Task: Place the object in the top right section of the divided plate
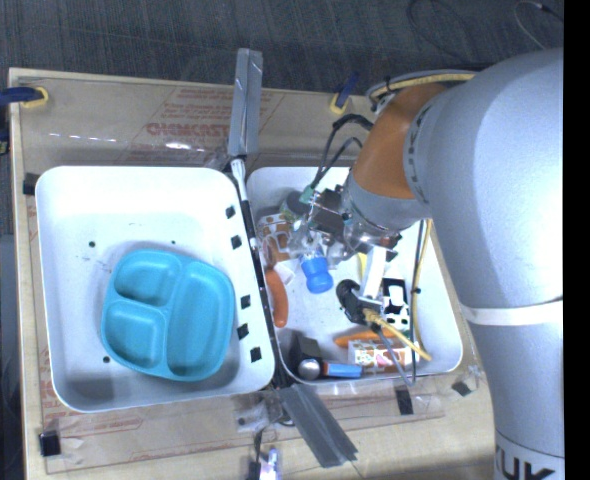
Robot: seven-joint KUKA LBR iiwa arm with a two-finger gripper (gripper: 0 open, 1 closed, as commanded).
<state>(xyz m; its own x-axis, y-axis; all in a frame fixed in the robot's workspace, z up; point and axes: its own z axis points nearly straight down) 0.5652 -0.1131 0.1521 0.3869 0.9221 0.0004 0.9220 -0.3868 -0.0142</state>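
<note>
Bins: two shallow white ones side by side on the table; left bin, right bin.
Divided plate: one, turquoise, three sections, lying in the left bin, nothing in its sections.
Arm: one, grey with orange band, reaching in over the right bin.
Gripper: low over the right bin's clutter; finger state impossible to tell, hidden among cables and objects.
Blue cup-like object: one, just below the gripper, in the right bin.
Orange carrot-shaped piece: one, along the right bin's left wall.
Other clutter: several small items, dark and orange, overlapping, hard to make out.
</note>
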